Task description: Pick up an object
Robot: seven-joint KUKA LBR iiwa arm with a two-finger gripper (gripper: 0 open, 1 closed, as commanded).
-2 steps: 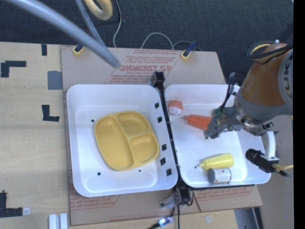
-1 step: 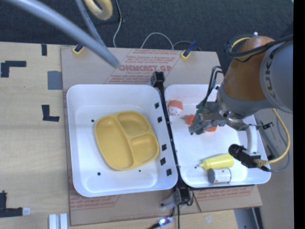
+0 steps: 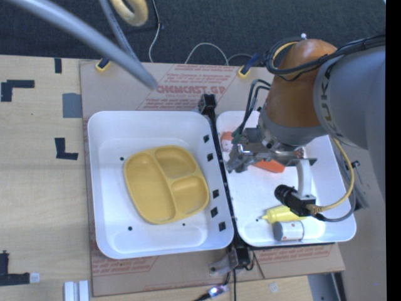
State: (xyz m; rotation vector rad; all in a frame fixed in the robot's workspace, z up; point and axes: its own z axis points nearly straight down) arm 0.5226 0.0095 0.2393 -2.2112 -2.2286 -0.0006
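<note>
Pale wooden worktop (image 3: 37, 187) carries two shallow white bins side by side. Right bin (image 3: 332, 231): an orange object (image 3: 270, 166), flat and partly hidden, lies directly under the tool (image 3: 250, 155), touching or nearly so. Whether the tool grips it cannot be told. A yellow piece (image 3: 277, 215) and white cylinder (image 3: 288, 231) lie nearby. Left bin (image 3: 106, 130) holds a yellow divided tray (image 3: 166, 184).

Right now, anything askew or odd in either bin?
Nothing spilled or damaged. The yellow three-compartment plastic plate lies rotated askew in the left white bin. In the right white bin, small items crowd near the gripper.
</note>
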